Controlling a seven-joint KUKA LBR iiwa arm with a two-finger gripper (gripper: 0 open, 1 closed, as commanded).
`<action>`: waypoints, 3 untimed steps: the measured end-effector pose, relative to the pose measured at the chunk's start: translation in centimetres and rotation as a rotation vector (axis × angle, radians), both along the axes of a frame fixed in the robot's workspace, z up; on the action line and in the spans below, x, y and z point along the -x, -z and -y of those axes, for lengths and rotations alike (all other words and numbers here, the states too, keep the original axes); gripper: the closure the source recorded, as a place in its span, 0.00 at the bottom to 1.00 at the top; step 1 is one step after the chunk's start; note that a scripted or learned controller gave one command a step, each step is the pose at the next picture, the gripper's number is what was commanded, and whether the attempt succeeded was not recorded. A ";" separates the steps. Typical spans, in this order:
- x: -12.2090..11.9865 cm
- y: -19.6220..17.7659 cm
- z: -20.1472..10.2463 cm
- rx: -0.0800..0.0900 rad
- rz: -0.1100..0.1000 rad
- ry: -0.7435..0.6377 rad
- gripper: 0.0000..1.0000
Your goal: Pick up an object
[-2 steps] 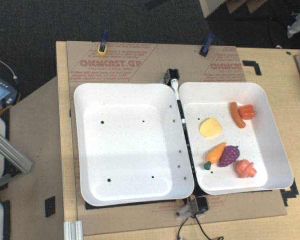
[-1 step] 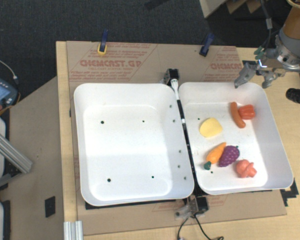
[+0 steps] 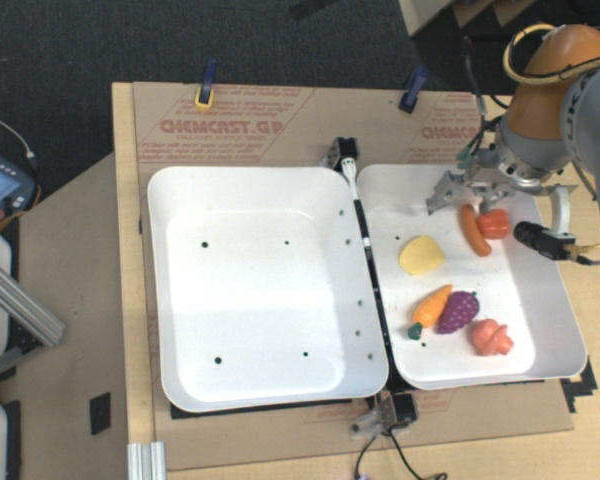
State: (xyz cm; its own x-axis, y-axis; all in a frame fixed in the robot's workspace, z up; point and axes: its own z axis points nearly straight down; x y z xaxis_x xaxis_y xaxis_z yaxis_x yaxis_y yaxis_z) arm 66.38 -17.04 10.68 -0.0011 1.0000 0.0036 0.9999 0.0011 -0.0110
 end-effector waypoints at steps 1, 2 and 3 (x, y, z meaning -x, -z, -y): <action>7.9 2.5 -6.0 -0.002 0.000 -0.001 0.00; 7.5 2.2 -5.6 0.003 0.010 0.002 0.00; 7.5 2.2 -5.6 0.003 0.010 0.002 0.00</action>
State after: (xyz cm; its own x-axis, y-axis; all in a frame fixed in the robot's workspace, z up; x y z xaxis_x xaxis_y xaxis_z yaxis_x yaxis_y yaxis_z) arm 58.91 -11.44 8.46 0.0005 1.0000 0.0004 1.0000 -0.0005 -0.0006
